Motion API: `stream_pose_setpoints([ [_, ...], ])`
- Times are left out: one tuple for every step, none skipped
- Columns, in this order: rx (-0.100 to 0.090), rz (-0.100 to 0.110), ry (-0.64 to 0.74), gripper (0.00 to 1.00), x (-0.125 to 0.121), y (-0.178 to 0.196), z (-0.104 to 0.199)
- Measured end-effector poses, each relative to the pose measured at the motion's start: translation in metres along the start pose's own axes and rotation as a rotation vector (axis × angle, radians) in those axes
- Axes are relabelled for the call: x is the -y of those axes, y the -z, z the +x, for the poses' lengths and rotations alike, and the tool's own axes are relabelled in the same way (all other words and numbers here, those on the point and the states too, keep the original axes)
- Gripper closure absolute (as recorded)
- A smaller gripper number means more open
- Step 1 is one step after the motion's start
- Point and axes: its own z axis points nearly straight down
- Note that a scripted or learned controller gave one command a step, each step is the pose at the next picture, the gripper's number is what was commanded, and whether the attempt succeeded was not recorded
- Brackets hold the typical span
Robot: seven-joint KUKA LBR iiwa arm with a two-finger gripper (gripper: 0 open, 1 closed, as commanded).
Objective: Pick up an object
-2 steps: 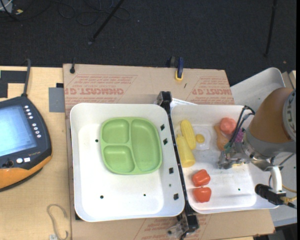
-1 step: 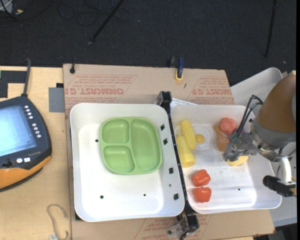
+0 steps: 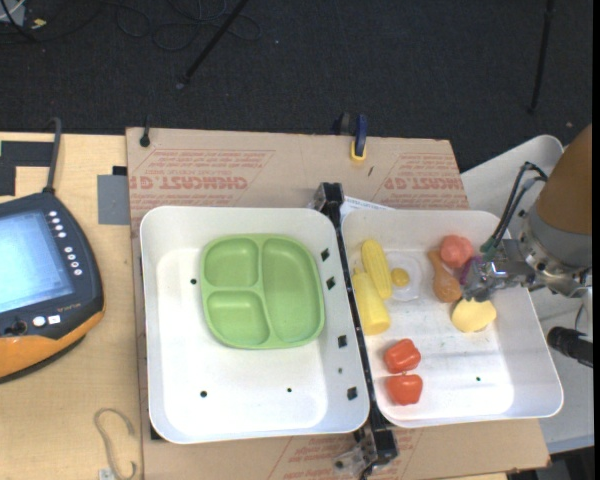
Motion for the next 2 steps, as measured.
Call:
stream_pose_setpoints([
  [-0.001, 0.001, 0.000, 1.00, -0.001, 0.037, -0.001],
  [-0.004, 0.007, 0.004, 1.00, -0.012, 0.025, 0.051],
])
